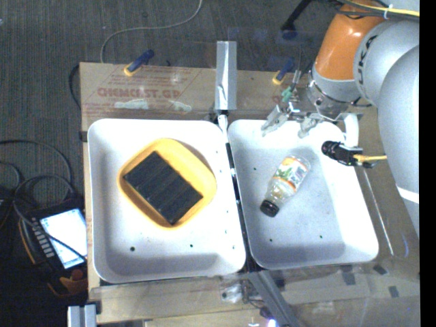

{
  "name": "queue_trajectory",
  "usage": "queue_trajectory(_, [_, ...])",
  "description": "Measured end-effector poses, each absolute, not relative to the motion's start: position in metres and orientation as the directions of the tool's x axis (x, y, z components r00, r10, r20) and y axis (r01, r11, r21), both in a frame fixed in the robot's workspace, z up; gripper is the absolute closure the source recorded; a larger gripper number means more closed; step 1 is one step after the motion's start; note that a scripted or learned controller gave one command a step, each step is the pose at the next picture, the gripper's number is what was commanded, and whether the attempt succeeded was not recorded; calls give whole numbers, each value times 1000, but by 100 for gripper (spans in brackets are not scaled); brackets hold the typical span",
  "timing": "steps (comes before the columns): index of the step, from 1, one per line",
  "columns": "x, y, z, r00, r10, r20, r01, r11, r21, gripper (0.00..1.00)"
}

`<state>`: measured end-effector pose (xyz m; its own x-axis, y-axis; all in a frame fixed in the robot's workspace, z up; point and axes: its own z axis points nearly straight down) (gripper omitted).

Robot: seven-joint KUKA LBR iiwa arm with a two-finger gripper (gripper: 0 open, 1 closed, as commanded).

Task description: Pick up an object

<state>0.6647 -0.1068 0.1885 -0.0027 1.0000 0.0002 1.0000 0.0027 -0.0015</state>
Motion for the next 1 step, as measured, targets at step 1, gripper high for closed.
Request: queue_trajectory(1, [650, -134, 97, -244, 970, 0, 970, 244, 2, 0])
